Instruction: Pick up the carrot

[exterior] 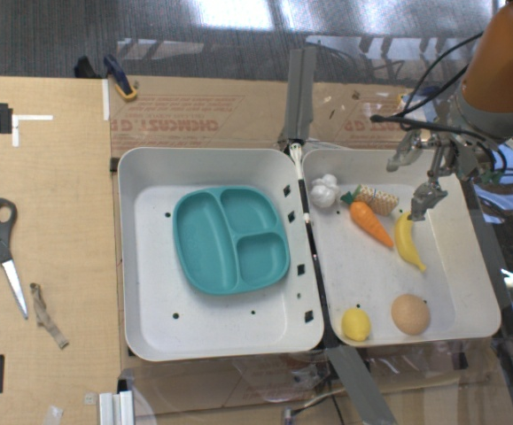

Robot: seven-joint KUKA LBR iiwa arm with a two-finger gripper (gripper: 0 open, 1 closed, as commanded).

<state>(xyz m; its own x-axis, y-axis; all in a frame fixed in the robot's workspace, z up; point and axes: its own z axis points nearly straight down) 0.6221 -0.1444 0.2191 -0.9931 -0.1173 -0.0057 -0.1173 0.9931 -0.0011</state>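
An orange carrot (371,224) with a green top lies slantwise in the upper middle of the right bin (469,299). Up and to the right of it hangs my gripper (415,177), open, with nothing between its fingers. One fingertip (423,204) hovers just above the top end of a yellow banana (408,243), which lies right of the carrot.
A white garlic bulb (324,191) and a tan ridged piece (378,200) lie close to the carrot's top. A lemon (355,324) and a brown egg-like ball (410,314) rest near the front wall. A teal divided plate (232,239) sits in the left bin (141,264). Scissors (1,246) lie on the bench.
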